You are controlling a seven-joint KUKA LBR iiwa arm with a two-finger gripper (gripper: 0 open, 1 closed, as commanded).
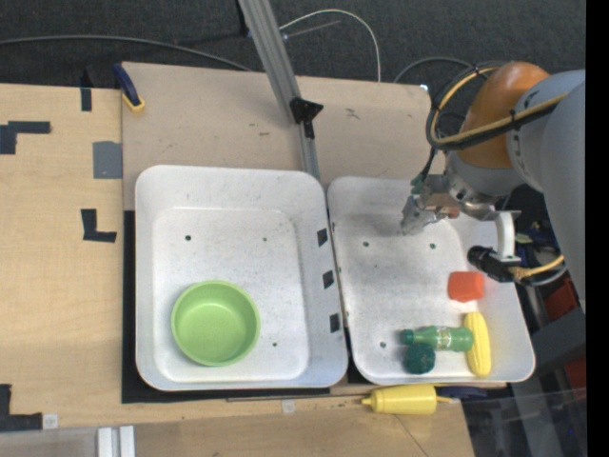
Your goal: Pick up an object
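The worktop [57, 284] carries two shallow white bins side by side. The left bin [228, 188] holds a lime green bowl [216, 323] in its near left corner. The grey arm [533, 131], with its orange band, reaches in from the right over the right bin [381, 284], and its hand [416, 219] hangs low over the far part of that bin, above bare floor with nothing between the tips; whether it is spread or pressed together, I cannot tell. Toward that bin's near right corner lie a green bottle [433, 339], a yellow banana [478, 342] touching it, and a small orange block [465, 287] just beyond. A yellow bottle [404, 400] lies outside the bin's near rim.
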